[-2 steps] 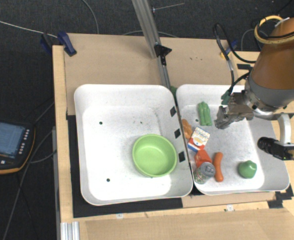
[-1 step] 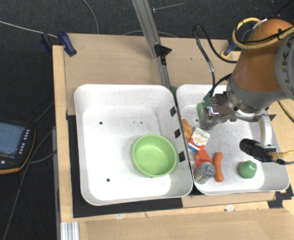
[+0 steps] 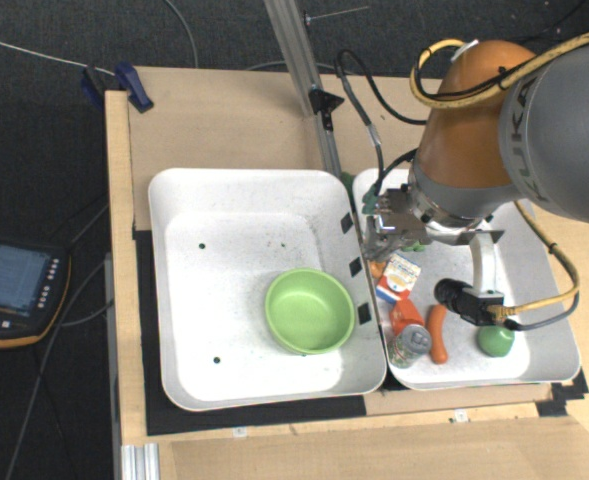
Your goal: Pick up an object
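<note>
The small carton [image 3: 402,272], lying just below my gripper [image 3: 382,226] at the right bin's [image 3: 549,360] left wall, right of frame center, is my nearest pick among roughly 5 things, long axis slanting lower left; my fingers' state I cannot tell.

**What the arm covers and the frame cuts off**

The arm [image 3: 494,118] runs off the right edge and covers much of the right bin [image 3: 549,353]. The small packet [image 3: 402,273] beneath it is partly hidden, its print too small to read. The handheld screen [image 3: 14,288] is cut off at the left edge.
</note>
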You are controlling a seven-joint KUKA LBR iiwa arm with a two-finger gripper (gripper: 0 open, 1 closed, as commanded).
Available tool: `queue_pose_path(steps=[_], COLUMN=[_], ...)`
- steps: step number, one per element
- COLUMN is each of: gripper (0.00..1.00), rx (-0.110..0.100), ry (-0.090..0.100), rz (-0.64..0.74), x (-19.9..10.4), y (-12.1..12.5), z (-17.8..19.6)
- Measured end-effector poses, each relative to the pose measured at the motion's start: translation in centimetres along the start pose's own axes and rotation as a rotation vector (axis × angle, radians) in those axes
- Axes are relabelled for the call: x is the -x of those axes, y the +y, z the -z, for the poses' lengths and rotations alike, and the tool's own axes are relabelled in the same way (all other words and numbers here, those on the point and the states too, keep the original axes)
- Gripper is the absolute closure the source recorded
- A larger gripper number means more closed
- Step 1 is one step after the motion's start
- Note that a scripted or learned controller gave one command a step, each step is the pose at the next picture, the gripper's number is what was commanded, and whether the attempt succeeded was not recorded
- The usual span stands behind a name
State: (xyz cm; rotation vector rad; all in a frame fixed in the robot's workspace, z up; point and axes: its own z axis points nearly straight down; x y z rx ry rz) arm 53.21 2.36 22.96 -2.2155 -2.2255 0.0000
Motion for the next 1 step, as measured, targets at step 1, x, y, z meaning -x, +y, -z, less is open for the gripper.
queue_pose_path(steps=[1], gripper=[1.00], rx=[0.002], ry=[0.001], rz=[0.001], x=[-5.09], y=[0.13], z=[1.36])
